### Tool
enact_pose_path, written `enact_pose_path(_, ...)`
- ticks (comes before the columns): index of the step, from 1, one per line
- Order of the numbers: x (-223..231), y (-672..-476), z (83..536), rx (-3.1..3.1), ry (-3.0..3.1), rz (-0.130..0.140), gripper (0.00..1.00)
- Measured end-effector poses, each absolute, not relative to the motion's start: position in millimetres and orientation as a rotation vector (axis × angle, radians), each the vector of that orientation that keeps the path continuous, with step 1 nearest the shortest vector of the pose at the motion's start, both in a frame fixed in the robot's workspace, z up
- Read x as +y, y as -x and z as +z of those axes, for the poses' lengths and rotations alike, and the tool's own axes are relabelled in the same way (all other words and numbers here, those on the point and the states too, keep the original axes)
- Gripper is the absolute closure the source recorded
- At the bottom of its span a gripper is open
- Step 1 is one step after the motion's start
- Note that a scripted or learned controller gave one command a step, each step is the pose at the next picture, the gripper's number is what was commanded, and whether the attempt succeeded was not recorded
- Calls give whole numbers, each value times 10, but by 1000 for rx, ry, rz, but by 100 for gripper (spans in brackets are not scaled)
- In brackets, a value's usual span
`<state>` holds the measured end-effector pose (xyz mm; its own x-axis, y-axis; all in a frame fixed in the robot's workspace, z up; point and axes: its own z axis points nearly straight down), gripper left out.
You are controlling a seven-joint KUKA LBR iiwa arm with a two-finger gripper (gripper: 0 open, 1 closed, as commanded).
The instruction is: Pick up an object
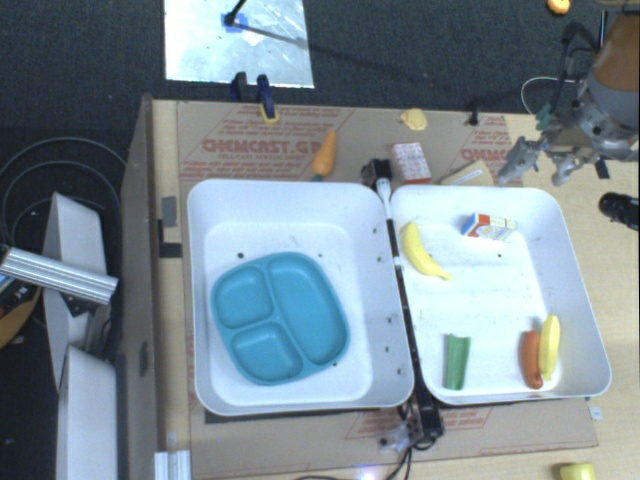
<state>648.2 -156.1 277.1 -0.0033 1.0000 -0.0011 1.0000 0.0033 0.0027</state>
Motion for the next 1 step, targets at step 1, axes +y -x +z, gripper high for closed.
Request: enact_pose_path(1,-1072,-5327,1524,2236,-2233,-14,0)
